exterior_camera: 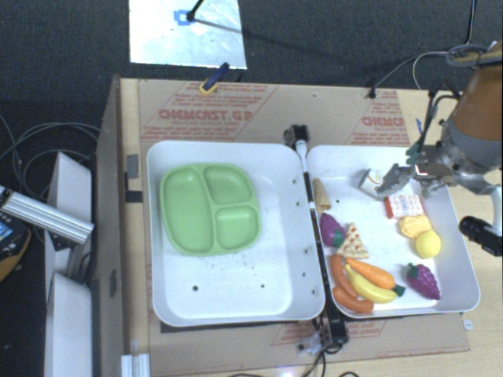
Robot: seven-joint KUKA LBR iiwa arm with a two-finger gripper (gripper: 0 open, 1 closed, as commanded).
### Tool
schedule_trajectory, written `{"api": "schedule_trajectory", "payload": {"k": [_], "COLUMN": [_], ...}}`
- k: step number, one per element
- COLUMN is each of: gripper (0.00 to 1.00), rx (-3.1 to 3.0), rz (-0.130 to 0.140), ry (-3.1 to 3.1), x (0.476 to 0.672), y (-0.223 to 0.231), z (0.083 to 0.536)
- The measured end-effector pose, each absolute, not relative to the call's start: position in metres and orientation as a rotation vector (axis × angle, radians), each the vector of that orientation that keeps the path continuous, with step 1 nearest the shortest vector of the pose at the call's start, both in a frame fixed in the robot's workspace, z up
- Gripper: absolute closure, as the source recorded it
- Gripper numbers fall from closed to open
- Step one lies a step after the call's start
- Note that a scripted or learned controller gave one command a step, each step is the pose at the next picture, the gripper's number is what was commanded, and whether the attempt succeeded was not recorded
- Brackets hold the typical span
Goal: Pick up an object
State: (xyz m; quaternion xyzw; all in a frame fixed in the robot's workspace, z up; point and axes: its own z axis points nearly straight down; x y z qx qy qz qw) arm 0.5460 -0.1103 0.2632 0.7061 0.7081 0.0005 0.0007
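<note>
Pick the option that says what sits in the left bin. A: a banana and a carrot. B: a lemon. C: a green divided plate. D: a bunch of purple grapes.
C: the green divided plate lies in the left bin; the toy foods are in the right bin.

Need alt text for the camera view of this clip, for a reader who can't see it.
A grey arm's tool hovers over the right white bin, which holds toy food: a banana, carrot, purple grapes, lemon and pizza slice. The left white bin holds a green divided plate.
</note>
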Motion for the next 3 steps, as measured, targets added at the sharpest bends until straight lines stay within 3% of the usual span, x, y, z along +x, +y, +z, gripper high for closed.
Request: {"api": "schedule_trajectory", "payload": {"k": [1,2,3], "gripper": [0.00,0.00,0.00], "rx": [2.223,2.214,2.224], "rz": [-0.004,0.005,-0.023], "ry": [2.223,2.217,2.246], "x": [0.598,0.609,0.646], "y": [-0.176,-0.184,-0.189], "z": [0.148,0.089,0.087]}}
